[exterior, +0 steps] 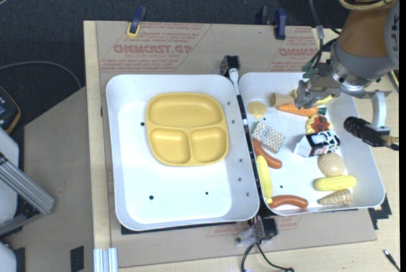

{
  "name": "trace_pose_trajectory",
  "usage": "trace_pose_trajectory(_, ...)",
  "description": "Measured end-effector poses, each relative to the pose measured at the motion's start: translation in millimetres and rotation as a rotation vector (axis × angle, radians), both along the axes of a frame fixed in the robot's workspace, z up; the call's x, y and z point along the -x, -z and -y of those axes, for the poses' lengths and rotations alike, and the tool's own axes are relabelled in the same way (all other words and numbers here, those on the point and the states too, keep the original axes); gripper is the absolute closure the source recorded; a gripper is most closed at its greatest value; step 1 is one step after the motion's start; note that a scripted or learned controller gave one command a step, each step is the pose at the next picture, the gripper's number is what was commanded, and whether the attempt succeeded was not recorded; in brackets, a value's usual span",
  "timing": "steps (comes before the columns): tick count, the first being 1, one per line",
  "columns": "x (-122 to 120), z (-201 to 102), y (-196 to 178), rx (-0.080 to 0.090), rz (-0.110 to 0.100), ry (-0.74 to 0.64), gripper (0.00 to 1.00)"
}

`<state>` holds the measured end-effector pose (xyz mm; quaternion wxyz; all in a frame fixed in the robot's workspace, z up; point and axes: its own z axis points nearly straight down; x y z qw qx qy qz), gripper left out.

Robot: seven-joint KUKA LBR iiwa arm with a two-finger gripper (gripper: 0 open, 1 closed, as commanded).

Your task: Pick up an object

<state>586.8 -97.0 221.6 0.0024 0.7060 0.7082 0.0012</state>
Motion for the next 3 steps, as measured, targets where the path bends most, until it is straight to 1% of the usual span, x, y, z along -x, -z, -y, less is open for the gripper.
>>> trace_pose_trajectory(1, -52, -16, -14, 0.000, 0.002, -0.001, 1.00)
trace_pose_trajectory(2, -73, -17, -3, 0.001, -0.001, 0.001, 1.00)
trace_pose_trajectory(3, -59, -15, -13, -0.001, -0.006, 0.004, 1.00)
